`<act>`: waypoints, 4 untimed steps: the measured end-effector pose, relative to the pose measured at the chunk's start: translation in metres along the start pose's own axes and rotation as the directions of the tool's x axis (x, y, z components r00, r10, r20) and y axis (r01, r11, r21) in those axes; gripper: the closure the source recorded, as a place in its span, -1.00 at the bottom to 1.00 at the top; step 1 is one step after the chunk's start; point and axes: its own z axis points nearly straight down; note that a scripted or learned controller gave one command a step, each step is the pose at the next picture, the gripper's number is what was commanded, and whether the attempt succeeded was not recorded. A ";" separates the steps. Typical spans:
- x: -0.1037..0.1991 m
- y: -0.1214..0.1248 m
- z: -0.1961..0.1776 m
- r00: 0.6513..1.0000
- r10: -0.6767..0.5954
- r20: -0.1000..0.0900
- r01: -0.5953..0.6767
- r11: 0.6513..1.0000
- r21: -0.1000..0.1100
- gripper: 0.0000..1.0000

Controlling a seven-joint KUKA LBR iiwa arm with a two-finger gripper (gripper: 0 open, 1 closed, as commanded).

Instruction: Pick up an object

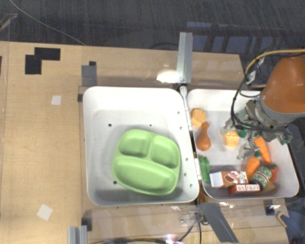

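Right bin [213, 98]: gripper [252, 147] over carrot [263, 149], axis top-left/bottom-right.

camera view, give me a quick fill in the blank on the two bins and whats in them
1. The green plate lies in the ____ bin.
2. The plate has ____ compartments.
3. The carrots lie in the ____ bin, under the arm.
4. The drumstick lies between the divider and the ____ block.

Missing words: left; three; right; yellow
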 end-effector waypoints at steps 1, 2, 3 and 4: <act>0.004 -0.045 0.041 0.999 0.053 0.014 -0.053 0.999 0.008 -1.00; -0.003 0.014 0.046 0.999 0.039 0.004 -0.039 0.999 0.001 -1.00; -0.023 -0.024 0.048 0.993 -0.119 0.001 0.119 0.993 0.001 -1.00; -0.028 -0.025 0.032 0.993 -0.117 0.016 0.117 0.993 0.009 1.00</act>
